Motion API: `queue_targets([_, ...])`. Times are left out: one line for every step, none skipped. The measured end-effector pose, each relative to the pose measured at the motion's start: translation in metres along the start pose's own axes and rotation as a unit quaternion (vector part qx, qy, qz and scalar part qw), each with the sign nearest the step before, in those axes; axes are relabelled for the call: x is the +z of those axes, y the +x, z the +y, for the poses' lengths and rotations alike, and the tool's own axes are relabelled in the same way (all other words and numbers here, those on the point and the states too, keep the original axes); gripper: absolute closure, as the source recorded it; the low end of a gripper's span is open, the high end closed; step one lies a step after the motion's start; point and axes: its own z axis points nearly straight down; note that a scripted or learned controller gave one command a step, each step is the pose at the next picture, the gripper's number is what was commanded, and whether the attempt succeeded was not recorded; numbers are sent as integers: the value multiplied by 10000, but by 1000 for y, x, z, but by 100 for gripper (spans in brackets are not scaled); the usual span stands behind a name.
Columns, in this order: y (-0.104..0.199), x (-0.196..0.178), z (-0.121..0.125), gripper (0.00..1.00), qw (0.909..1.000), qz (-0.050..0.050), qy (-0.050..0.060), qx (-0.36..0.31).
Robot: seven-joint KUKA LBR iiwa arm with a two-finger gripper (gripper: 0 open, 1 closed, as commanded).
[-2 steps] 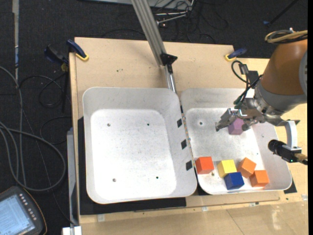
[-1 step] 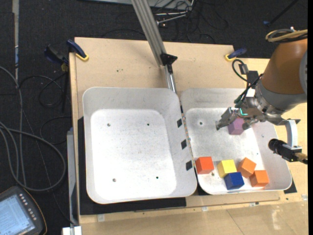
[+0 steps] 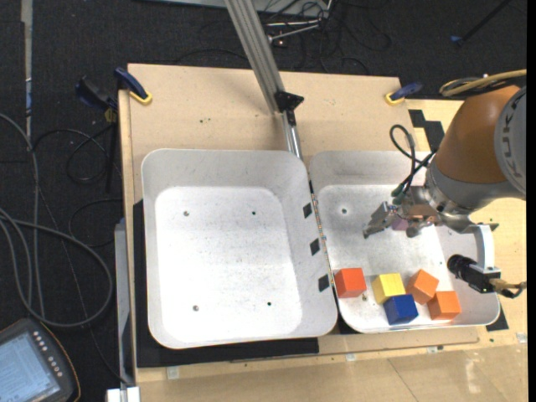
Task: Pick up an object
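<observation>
My gripper hangs over the middle of the right bin, its fingers spread open. A small purplish object shows between the fingers; whether they touch it I cannot tell. Along the bin's front lie an orange block, a yellow block, a blue block and two more orange blocks. All of them are apart from the gripper, nearer the front.
The left bin stands beside the right one, their rims touching. A metal pole slants in from the back towards the bins' junction. The grey and orange arm covers the right bin's right side. Clamps sit at the bench's back corners.
</observation>
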Motion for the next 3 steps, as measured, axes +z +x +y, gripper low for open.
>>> queue_targets([2, 44, -5, 0, 10000, 4, -4, -4])
queue_targets([2, 67, -5, 0, 10000, -1, -23, -7])
queue_targets([2, 56, -4, 100, 10000, -3, -37, -5])
